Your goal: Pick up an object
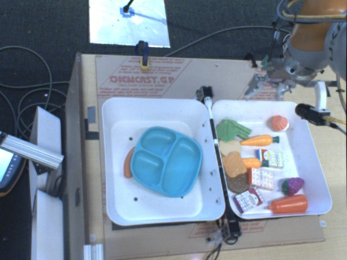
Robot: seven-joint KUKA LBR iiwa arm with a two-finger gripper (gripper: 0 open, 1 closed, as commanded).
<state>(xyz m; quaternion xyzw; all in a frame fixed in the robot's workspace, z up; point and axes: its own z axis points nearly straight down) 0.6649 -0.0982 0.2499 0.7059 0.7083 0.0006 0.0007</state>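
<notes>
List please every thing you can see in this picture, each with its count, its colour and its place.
Bins: two, white, side by side on the bench.
Divided plate: one, blue, left bin.
Sausage: one, orange-brown, left bin, at the plate's left edge.
Leafy vegetable: one, green, right bin, far left corner.
Carrots: two, orange, right bin, middle.
Round fruit: one, orange-red, right bin, far side.
Small cartons: three, white and red, right bin.
Grapes: one bunch, purple, right bin, near right.
Long red-orange piece: one, right bin, near edge.
Gripper: one, grey, above the right bin's far edge.
</notes>
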